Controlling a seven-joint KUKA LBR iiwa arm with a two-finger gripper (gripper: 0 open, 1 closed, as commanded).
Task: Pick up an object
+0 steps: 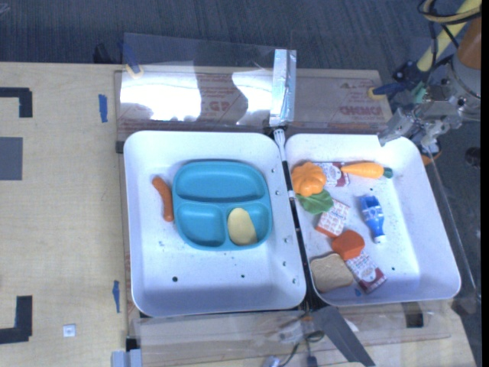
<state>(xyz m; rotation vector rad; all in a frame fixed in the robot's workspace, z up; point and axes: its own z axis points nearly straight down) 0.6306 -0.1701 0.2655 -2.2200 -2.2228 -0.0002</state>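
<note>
Status: pick not yet achieved; the gripper [412, 128] sits over the far right corner of the right bin [437, 228], clear of its contents; the state of the fingers cannot be determined. Candidates lie in this bin: carrot [361, 170], blue bottle [372, 215], bread slice [331, 272]. Remaining: descend, grasp, lift.

Divided tray [218, 186] in left bin [145, 281], sausage [163, 197] beside; toy foods in right bin [435, 274].
</note>
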